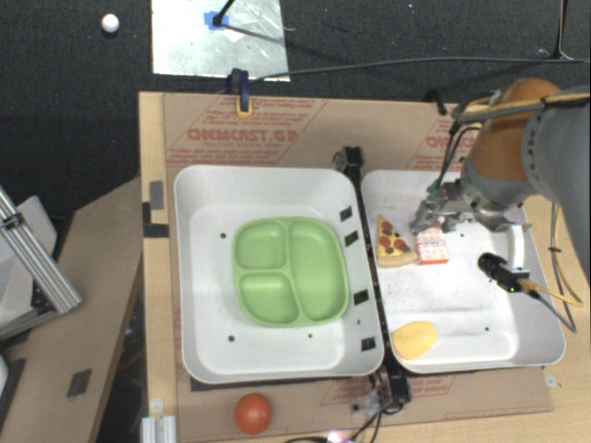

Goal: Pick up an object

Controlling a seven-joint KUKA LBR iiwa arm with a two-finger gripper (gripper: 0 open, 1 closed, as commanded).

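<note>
my gripper hangs low in the right bin, just above a small red-and-white packet (whether my fingers are open or closed, i cannot tell). a pizza slice lies touching the packet's left; a yellow piece sits nearer the front. the green divided tray fills the left bin.

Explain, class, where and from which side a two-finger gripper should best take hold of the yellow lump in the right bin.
Probably across the narrow middle of the yellow lump, coming straight down from above. It lies flat and alone on the right bin floor, an oval with open space at both long sides for the fingers.
</note>
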